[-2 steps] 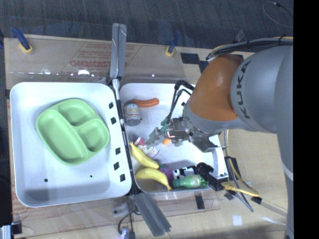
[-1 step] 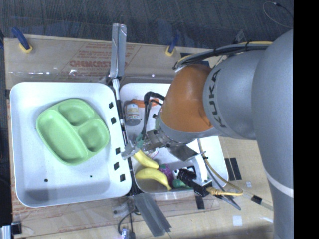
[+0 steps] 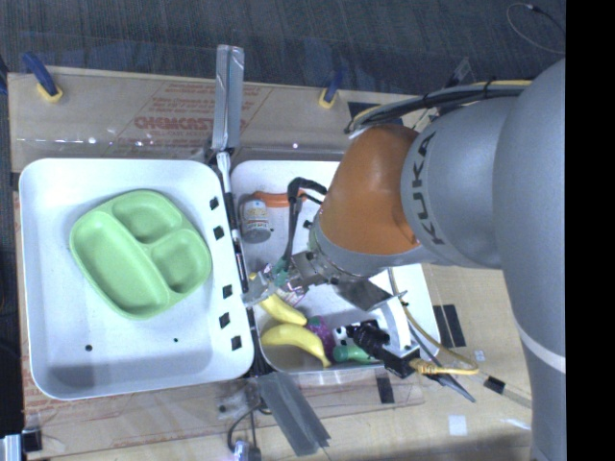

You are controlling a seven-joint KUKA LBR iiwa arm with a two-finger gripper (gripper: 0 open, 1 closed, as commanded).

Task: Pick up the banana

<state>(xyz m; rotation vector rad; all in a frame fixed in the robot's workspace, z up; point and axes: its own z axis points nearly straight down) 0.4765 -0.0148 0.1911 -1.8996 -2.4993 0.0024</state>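
Where the arm [image 3: 404,200] overhangs the bananas [image 3: 288,325], end effector [image 3: 286,279] half-hidden, grip seemingly unreadable.

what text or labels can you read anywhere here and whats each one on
"KUKA", black letters running down the grey arm beside its orange band.
Red printing on the clear sheet behind the bins: too blurred to read with confidence.
Label on the small can in the right bin: too small to read.
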